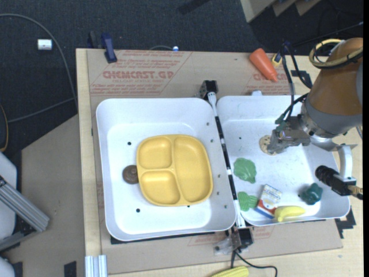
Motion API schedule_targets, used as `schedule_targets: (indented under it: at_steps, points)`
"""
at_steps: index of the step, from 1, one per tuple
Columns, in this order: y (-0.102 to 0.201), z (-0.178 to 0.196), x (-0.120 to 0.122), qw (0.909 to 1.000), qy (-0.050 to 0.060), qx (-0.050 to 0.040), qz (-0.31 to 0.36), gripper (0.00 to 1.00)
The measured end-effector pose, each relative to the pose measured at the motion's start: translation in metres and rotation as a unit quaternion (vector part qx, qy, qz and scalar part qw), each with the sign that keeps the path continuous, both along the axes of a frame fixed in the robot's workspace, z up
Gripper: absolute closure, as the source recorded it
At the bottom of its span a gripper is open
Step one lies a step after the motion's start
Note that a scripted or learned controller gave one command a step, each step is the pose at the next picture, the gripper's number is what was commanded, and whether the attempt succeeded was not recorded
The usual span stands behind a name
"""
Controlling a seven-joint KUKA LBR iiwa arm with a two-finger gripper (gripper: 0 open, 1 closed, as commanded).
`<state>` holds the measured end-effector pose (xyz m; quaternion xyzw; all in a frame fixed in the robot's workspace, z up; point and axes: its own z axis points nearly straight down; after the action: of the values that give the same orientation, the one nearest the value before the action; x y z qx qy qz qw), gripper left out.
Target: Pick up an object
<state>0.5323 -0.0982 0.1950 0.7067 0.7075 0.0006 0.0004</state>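
Objects lie along the right bin's (253, 105) near side: two green pieces (245, 169), a yellow banana (288, 213). My gripper (275, 143) hangs above them; whether it's spread or closed, I cannot tell

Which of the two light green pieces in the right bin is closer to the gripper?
The larger light green piece, nearer the gripper; the smaller light green piece lies by the bin's front wall.

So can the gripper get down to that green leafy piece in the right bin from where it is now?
Probably yes. The gripper hangs over the right bin, and the green leafy piece lies apart from the other items with bare floor around it and nothing covering it.
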Motion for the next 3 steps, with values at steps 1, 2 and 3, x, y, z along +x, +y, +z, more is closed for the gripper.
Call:
schedule_targets:
  at_steps: [1, 2, 3]
  points:
    - [0.0, 0.0, 0.0, 1.0, 0.001, -0.0001, 0.0, 0.0]
    - [-0.046, -0.012, 0.062, 1.0, 0.0, -0.0011, -0.001, 0.0]
    - [-0.067, -0.079, 0.077, 1.0, 0.002, -0.0002, -0.001, 0.0]
